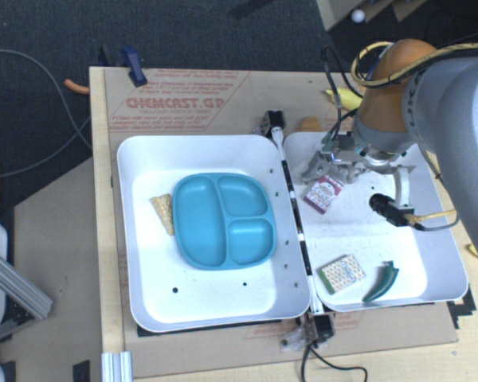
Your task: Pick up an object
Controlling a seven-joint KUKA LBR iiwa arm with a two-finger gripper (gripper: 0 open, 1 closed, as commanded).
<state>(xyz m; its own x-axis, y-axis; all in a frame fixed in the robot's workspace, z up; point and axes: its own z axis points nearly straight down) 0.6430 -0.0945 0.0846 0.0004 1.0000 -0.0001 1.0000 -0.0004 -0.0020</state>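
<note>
Gripper (331, 168) — above flat pink packet (323, 193)

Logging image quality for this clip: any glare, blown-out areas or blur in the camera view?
Camera view: both white bins are bright and nearly washed out, so their walls lose detail; the blue plate shows soft sheen, no hard glare; the arm at right looks large and slightly soft; the small packet beneath the gripper is too blurred to read.

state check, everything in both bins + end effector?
Blue divided plate: flat, upright, left bin.
Tan sponge: against the plate's left edge.
Pink packet: flat, right bin, just below the end effector.
Green-patterned packet: flat, untouched.
Teal curved item: lying near right bin's front edge.
</note>
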